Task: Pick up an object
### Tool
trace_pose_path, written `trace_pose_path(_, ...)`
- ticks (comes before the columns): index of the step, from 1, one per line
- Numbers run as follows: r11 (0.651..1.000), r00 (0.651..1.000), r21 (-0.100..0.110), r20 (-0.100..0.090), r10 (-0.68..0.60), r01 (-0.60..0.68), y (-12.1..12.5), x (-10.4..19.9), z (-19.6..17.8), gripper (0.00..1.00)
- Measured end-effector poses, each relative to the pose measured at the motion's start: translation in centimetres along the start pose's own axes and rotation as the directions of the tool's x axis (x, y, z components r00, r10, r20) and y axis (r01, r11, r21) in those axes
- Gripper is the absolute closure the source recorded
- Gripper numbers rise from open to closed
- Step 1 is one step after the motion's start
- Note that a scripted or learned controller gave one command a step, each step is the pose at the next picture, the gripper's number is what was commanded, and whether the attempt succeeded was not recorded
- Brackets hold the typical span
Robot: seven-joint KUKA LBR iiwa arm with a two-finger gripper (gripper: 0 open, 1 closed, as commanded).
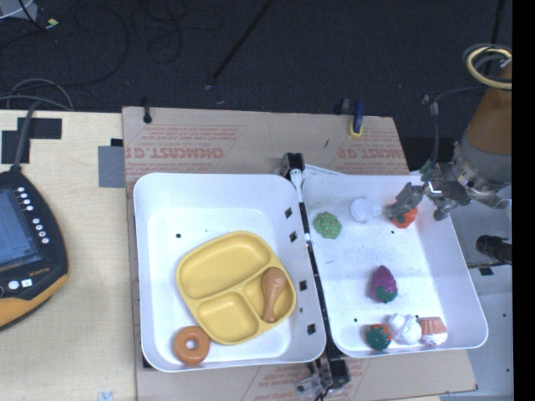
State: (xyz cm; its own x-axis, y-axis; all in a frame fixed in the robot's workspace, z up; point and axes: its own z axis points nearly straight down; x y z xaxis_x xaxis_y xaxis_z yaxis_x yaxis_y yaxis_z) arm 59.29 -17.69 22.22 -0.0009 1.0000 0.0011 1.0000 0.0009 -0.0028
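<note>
Tabletop (pixel 75 157): pale wood at the left, bearing a handheld control pendant (pixel 21 241) with a screen and an orange underside. A brown cardboard sheet (pixel 251 140) with printed red lettering lies under both bins. Beyond the far edge, a dark floor with loose cables.

Left bin (pixel 159 199), white, shallow:
- Yellow divided tray (pixel 213 266), three compartments, set at a slant.
- Toy drumstick (pixel 272 291), brown, lying in the tray's right compartment; long axis runs near-to-far, thick end far, narrow end near.
- Toy doughnut (pixel 191 345), orange-brown, flat on the bin floor at the near left corner, just beside the tray.

Right bin (pixel 468 307), white, shallow:
- Green leafy toy (pixel 327 224), far left part of the bin.
- Small white round piece (pixel 362 210), just right of the green toy.
- Small orange-red object (pixel 404 217), far right part of the bin, directly under the pincer; too small to read its axis.
- Purple and green toy (pixel 384 284), mid-bin, long axis roughly near-to-far.
- Cluster at the near edge: a green and red piece (pixel 378 337), a white piece (pixel 407 329), a pale orange and white piece (pixel 432 330), touching or nearly so.

Arm (pixel 489 132): enters from the right, orange band above a grey wrist. Pincer (pixel 422 200): low over the far right of the right bin, fingers spread apart; the left finger (pixel 407 197) appears to touch the orange-red object, which is not visibly clasped between the fingers.
</note>
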Motion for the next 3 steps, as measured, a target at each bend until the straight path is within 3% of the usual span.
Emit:
trace_pose_path(1, 1.0, 1.0, 0.006, -0.002, 0.005, -0.004, -9.3, -0.3, 14.0, 0.0)
trace_pose_path(2, 1.0, 1.0, 0.0, -0.001, 0.011, -0.011, -8.9, -0.7, 12.4, 1.0)
trace_pose_path(3, 1.0, 1.0, -0.012, -0.002, -0.011, 0.011, -4.9, 9.1, 2.2, 1.0)
